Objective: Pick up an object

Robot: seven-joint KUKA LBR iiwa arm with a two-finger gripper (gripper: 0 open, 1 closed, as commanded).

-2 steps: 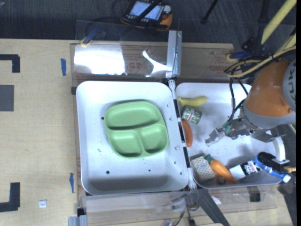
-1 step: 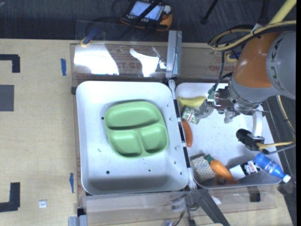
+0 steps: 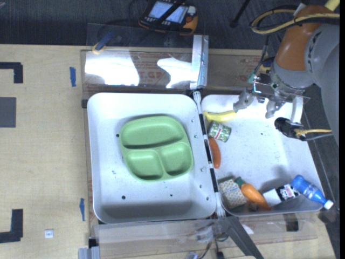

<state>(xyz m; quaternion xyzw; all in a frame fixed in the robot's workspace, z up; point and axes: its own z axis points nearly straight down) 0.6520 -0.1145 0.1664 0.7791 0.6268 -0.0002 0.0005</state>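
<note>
Left bin (image 3: 102,198): lying well off to the far side of the gripper, holding 1 green tray (image 3: 156,146) with 3 compartments, all 3 showing bare green.
Right bin (image 3: 299,166): sitting directly under the gripper, carrying 6 loose objects.
Banana (image 3: 220,115): lying just beside the gripper's left-hand finger, at the bin's top corner, not touching it.
Green can (image 3: 220,131): lying tilted just below the banana, near the gripper.
Orange-red vegetable (image 3: 215,152): lying along the bin's dividing wall, further from the gripper than the can.
Patterned block (image 3: 229,192): resting at the bin's near edge, well apart from the gripper.
Carrot (image 3: 253,194): touching the patterned block, well apart from the gripper.
Blue bottle (image 3: 304,191): lying on its side at the bin's near right corner, blue cap pointing away from the gripper, dark label (image 3: 285,192) too small for reading.
Arm (image 3: 304,47): reaching in from the right, orange band above the wrist, wrist pointing down over the bin's top edge.
Gripper (image 3: 257,106): hovering above the bin's top end, 2 fingers (image 3: 243,100) spread apart, gripping nothing.
Handheld screen (image 3: 168,14): lying beyond the bins, glowing, text unreadable.
</note>
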